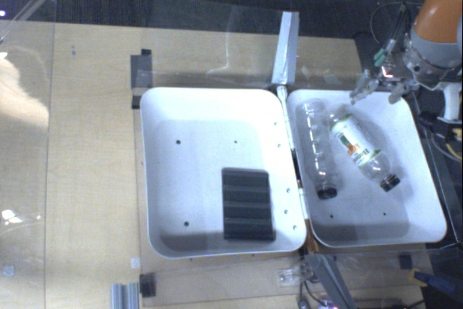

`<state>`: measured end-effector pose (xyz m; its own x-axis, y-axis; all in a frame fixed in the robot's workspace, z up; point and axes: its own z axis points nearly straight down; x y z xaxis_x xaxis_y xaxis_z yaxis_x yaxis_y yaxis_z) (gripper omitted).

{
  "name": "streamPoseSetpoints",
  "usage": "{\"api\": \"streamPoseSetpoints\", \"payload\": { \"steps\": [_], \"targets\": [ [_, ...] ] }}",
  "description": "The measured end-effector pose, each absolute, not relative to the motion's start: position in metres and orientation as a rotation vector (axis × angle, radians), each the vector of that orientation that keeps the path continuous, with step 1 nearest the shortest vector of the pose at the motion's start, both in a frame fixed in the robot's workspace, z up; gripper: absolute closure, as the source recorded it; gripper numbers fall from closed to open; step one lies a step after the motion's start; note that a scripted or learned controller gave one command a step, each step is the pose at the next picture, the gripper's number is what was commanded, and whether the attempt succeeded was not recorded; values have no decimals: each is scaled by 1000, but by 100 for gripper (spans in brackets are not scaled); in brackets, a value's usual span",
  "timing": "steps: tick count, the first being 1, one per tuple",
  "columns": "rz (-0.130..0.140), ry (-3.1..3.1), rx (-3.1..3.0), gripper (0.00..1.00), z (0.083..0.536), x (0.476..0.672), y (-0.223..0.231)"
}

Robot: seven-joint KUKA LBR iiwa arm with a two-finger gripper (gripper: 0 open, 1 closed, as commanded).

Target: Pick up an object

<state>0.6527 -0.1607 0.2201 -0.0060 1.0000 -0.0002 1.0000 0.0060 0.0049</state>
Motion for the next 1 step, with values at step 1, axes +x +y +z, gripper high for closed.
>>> {"api": "streamPoseSetpoints", "payload": {
  "steps": [1],
  "targets": [
    [7,2392,2027,0,96,645,-161]
  ]
}}
